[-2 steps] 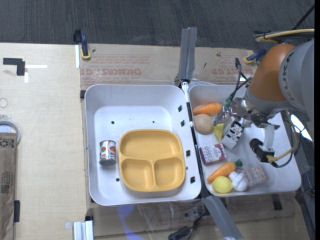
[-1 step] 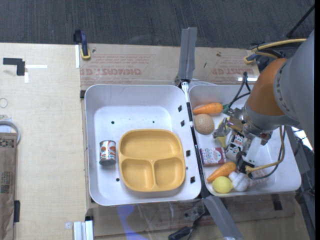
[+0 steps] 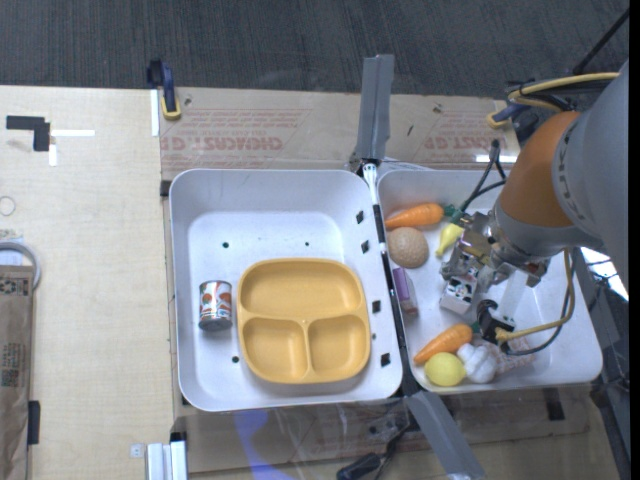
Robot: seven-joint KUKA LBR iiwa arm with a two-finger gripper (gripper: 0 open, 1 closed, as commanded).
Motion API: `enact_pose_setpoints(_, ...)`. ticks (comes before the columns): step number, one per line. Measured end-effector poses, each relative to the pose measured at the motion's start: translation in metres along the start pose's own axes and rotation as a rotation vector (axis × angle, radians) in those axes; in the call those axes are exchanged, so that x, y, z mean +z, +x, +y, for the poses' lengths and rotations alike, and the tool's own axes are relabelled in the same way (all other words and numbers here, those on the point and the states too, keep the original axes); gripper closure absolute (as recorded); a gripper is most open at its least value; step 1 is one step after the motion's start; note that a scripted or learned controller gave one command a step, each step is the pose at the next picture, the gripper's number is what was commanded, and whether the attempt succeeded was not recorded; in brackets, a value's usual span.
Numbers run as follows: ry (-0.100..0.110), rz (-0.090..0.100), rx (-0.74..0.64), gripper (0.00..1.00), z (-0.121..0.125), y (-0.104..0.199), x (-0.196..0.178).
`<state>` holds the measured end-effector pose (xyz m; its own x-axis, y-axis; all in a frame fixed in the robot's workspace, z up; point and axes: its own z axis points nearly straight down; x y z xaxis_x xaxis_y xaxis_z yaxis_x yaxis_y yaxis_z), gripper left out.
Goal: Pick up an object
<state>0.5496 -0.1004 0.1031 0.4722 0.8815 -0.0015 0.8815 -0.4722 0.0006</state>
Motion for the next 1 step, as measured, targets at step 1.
enact_pose_setpoints(1,0.000,0.000,0.000,0.00,0.0000,0.0001,-0.0001)
